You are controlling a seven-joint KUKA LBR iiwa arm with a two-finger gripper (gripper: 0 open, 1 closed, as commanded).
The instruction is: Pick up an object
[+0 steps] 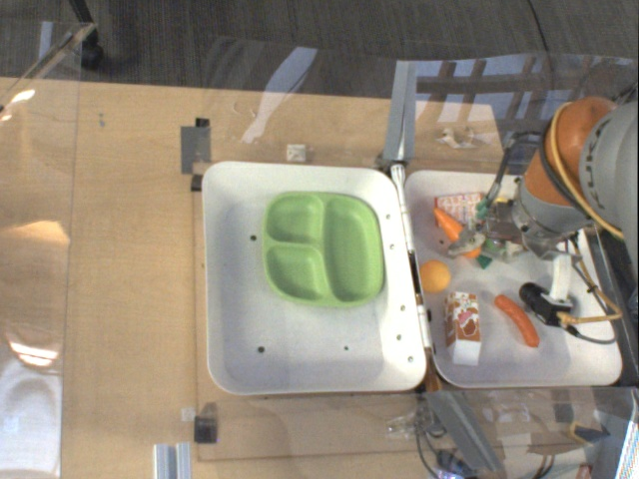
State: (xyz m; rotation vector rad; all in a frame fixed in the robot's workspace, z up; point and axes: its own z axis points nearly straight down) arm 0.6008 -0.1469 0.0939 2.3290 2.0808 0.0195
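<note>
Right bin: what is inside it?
Right bin holds an orange ball, carton, red sausage, carrot. The gripper covers whatever lies beneath it.

No legible text — carton (462, 327) print blurred

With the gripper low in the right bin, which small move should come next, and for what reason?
Probably a short lift straight up, to test the grasp. The gripper sits low in the right bin, at the carrot near the bin's far left corner, but the view does not show anything held. The orange ball, the juice carton and the sausage lie apart, nearer the camera.
</note>
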